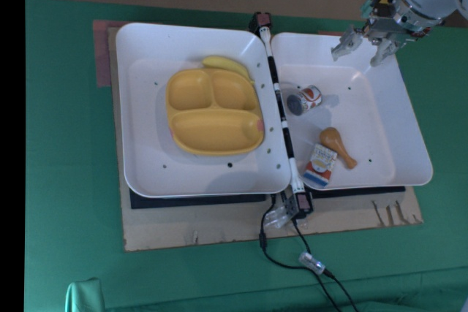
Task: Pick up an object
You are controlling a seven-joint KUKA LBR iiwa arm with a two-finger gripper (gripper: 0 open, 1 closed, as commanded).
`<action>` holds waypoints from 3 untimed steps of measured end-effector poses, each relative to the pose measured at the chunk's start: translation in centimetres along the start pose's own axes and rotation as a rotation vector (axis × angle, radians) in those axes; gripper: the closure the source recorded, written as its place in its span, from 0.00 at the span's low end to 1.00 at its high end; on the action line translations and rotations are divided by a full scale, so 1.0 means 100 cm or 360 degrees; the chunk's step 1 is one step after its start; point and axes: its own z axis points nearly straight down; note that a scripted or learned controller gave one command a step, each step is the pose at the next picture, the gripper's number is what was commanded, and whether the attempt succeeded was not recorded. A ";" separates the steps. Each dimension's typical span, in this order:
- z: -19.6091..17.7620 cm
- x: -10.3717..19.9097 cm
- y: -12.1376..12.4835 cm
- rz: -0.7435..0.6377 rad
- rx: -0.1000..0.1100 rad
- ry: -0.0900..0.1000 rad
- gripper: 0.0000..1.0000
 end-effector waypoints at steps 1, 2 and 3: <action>0.059 0.041 0.035 -0.0002 0.0000 -0.0002 0.00; 0.115 0.040 0.028 0.0000 -0.0013 -0.0005 0.00; 0.098 0.038 0.031 0.0009 -0.0035 -0.0009 1.00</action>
